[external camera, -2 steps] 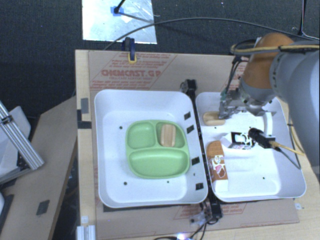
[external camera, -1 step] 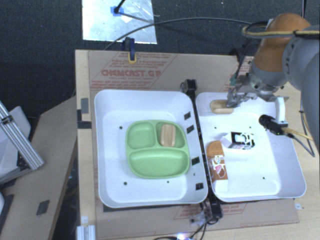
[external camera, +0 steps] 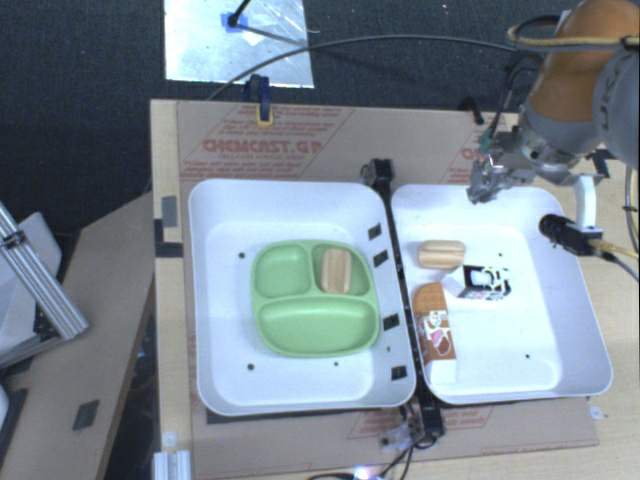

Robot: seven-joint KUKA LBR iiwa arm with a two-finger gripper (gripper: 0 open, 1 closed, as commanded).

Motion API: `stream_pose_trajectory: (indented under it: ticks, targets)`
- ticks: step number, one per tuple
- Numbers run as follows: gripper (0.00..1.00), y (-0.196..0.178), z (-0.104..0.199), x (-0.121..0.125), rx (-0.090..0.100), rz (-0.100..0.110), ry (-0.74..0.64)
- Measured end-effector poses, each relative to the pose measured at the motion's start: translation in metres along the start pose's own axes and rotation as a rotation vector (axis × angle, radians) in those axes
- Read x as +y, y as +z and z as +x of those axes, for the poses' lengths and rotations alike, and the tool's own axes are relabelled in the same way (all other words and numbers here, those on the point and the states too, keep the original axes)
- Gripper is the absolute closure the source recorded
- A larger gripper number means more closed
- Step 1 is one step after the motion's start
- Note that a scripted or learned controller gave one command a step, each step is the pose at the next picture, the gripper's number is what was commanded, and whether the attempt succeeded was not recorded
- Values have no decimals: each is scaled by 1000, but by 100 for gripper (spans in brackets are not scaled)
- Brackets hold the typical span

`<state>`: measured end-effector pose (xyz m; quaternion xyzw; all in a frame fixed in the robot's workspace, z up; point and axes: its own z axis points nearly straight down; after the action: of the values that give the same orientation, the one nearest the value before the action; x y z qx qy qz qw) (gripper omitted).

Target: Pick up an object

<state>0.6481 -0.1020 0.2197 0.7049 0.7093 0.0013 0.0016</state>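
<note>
Objects for picking are seen in the right bin (external camera: pixel 575 338), right of the frame's centre: a tan bread-like roll (external camera: pixel 441 255) in its upper left part, a black-and-white item (external camera: pixel 487 281) just right of and below the roll, and a brown packet (external camera: pixel 435 333) with a pale lower end lying lengthwise along the bin's left wall. The roll and the packet are set near each other but apart; whether the black-and-white item touches either cannot be told. None of the three is held. The gripper (external camera: pixel 487 183) is seen over the upper rim of that bin, in the upper right of the frame, above the roll and well apart from it; the state of its jaws cannot be told. In the left bin (external camera: pixel 215 268), at the frame's centre, a green divided plate (external camera: pixel 310 313) is placed, and a second tan roll (external camera: pixel 335 269) is laid in its upper right compartment. Both bins are borne on a brown board (external camera: pixel 290 138) printed with red lettering.
</note>
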Motion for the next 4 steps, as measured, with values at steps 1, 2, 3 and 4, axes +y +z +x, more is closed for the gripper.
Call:
stream_pose_trajectory:
  ticks: [1,2,3,4]
  targets:
    - [100,-28,0,1,0,-1,-1]
    - [100,-14,54,-8,1,4,-1]
    - [100,-22,108,-12,2,2,-3]
    - [100,-23,156,-15,2,3,-3]
